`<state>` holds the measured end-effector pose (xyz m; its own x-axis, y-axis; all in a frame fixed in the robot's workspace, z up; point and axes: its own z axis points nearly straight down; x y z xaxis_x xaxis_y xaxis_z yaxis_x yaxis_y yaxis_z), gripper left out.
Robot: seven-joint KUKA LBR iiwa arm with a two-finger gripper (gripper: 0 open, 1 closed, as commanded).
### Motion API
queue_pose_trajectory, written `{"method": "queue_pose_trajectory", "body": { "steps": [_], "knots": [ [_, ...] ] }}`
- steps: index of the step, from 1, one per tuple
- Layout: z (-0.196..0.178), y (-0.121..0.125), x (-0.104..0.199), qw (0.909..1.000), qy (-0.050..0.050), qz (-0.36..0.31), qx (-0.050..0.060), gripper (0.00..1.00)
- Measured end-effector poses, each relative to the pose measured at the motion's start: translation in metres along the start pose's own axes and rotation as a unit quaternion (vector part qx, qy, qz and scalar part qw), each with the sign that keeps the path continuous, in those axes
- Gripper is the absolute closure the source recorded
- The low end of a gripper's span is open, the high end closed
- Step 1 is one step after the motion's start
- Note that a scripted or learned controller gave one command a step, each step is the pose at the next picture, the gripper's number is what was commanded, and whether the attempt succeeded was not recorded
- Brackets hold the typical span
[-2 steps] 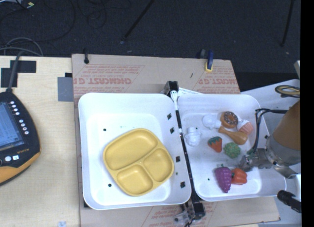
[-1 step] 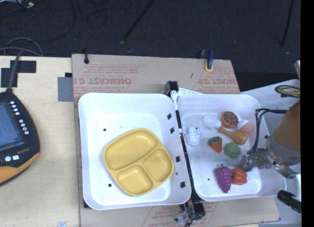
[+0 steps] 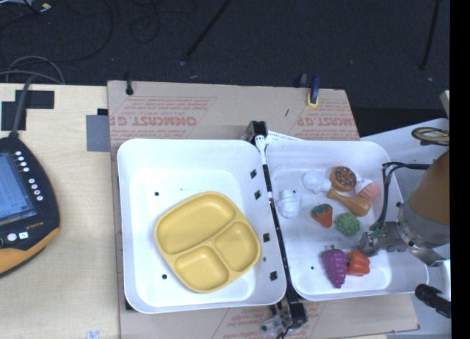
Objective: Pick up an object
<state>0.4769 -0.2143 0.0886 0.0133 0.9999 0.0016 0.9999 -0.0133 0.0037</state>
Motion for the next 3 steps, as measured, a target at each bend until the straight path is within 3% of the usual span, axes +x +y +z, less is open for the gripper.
{"method": "queue_pose_trajectory", "body": {
  "steps": [3],
  "knots": [
    [0.0, 0.0, 0.0001, 1.0, 0.0, 0.001, 0.0, 1.0]
  ]
}}
